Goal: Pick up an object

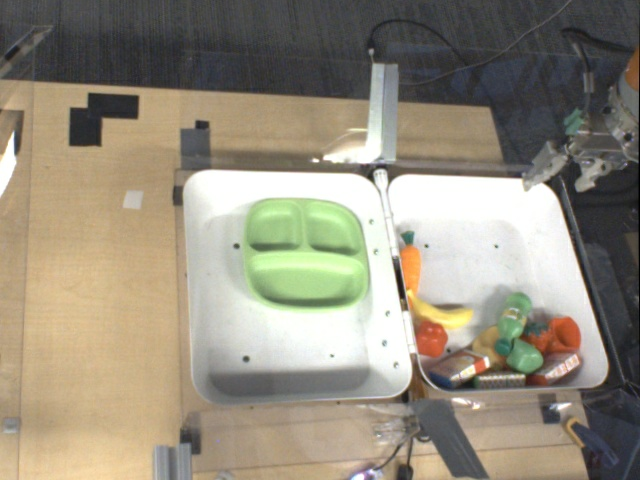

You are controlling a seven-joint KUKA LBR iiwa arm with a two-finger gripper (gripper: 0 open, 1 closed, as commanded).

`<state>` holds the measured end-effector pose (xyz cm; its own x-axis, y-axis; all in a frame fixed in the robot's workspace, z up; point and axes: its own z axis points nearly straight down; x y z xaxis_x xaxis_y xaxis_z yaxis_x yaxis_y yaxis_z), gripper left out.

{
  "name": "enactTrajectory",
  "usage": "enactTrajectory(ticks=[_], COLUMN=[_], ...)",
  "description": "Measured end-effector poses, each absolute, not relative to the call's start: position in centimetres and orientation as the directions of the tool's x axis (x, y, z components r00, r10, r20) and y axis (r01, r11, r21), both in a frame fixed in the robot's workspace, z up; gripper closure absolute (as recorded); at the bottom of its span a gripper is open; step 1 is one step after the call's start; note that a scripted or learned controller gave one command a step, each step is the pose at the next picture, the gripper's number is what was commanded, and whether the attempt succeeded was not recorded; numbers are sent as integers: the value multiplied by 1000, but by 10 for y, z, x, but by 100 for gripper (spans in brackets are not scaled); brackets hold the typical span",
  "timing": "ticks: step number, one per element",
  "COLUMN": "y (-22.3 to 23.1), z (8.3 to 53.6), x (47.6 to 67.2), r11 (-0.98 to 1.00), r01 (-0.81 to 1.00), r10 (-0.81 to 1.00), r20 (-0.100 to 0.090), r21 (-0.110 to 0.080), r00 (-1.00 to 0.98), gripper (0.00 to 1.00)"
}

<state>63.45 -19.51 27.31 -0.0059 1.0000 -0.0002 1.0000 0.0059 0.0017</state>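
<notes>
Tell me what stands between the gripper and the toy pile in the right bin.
Nothing visible does. The gripper sits at the right bin's far right corner, outside the rim. The toy pile lies in the near part of that bin, and the bare white floor between them holds nothing.

The arm comes in from the right edge of the view, high up. Its gripper (567, 165) is seen near the upper right corner, with two light fingers (545, 164) that point down and to the left. The fingers stand apart from each other, and nothing is between them.
</notes>
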Motion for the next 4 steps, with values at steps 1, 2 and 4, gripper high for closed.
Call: enactTrajectory(ticks=[1, 2, 4], y=[-129, -128, -98], z=[120, 133, 111], x=[624, 627, 557], r11=[188, 189, 211], r01=[982, 982, 978], r10=[982, 982, 978], r20=[-1, -2, -1], r21=[3, 10, 3], r00=[-188, -189, -211], gripper=[0, 100, 0])
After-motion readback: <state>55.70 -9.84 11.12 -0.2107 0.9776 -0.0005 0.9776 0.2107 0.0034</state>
